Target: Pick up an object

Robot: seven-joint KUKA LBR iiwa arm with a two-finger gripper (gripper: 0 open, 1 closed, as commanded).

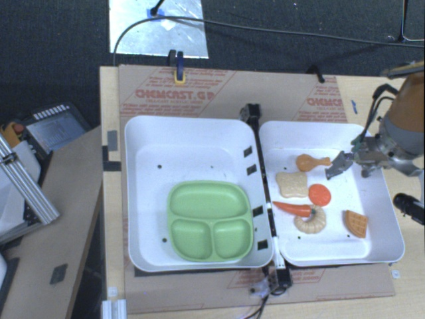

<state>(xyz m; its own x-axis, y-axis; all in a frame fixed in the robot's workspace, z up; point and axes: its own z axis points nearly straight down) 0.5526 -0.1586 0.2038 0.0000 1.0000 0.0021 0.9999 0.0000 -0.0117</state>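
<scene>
We see a bench [219,78] covered with brown board, and a dark carpet floor [53,38] around it. A shiny silver sheet [159,18] lies on the floor at the top, with a black cable [279,32] running across. A little yellow clamp [179,72] grips the board's top edge.

Two white bins sit side by side on the board. The left bin [153,145] holds a green plate [209,219] with three sections. The right bin [378,211] holds toy food: a tan drumstick [311,162], a pale slice of bread [291,184], a round red tomato [319,195], a red-orange chili pepper [292,209], a curled shrimp [312,221] and an orange waffle piece [355,223]. The bread touches the tomato, and the pepper lies across the shrimp.

The board has red writing that reads "CHEMCAST GP".

The grey arm [405,125] comes in from the right. Its gripper [352,163] hangs over the right bin, just beside the drumstick. Its two fingers are spread apart, and nothing is between them.
</scene>
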